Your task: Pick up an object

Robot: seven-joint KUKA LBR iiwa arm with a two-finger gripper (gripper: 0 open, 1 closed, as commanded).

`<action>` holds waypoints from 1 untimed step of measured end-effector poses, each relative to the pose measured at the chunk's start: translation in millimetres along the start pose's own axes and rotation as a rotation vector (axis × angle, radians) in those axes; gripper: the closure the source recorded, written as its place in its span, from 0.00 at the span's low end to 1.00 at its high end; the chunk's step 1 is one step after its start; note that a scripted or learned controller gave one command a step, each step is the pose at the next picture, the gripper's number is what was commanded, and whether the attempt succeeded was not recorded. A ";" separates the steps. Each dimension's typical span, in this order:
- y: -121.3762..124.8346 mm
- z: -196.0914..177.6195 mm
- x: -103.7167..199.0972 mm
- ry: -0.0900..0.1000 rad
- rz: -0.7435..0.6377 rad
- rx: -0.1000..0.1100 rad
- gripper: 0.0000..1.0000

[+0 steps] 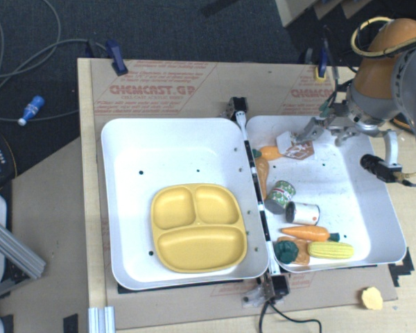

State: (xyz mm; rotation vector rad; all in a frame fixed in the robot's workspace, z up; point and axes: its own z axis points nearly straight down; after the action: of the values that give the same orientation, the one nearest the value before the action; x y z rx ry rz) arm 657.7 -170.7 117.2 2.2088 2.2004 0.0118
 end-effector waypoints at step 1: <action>-2.5 1.3 1.7 -0.001 -0.002 0.000 0.00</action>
State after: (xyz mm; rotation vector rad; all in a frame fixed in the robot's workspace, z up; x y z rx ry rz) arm 655.2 -168.9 115.8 2.2053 2.2021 0.0103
